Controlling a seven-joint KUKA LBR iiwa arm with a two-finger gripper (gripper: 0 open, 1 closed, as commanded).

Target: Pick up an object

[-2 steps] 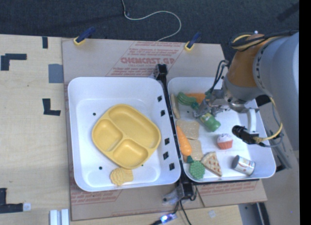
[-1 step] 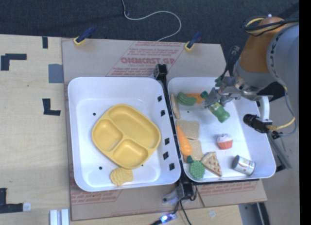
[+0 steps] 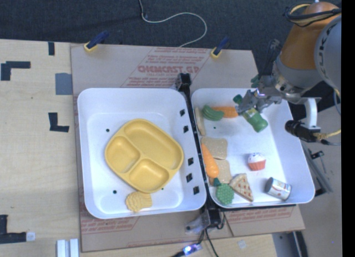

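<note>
My gripper (image 3: 251,107) hangs over the upper middle of the right bin (image 3: 291,156). A small green cylinder (image 3: 257,121) sits tilted between its fingertips, which are shut on it. Just to the left lies an orange carrot with a green top (image 3: 219,111), apart from the gripper. Lower in that bin are a second carrot (image 3: 210,162), a bread slice (image 3: 218,147), a cracker (image 3: 224,169), a pizza slice (image 3: 242,186), a green leafy piece (image 3: 224,195), a cupcake (image 3: 255,161) and a silver can (image 3: 277,188).
The left bin (image 3: 91,139) holds a yellow divided plate (image 3: 144,155) and a tan cookie (image 3: 138,200) at its front edge. A black divider (image 3: 191,139) runs between the bins. The arm's grey and orange body (image 3: 310,34) stands over the right bin's far right corner.
</note>
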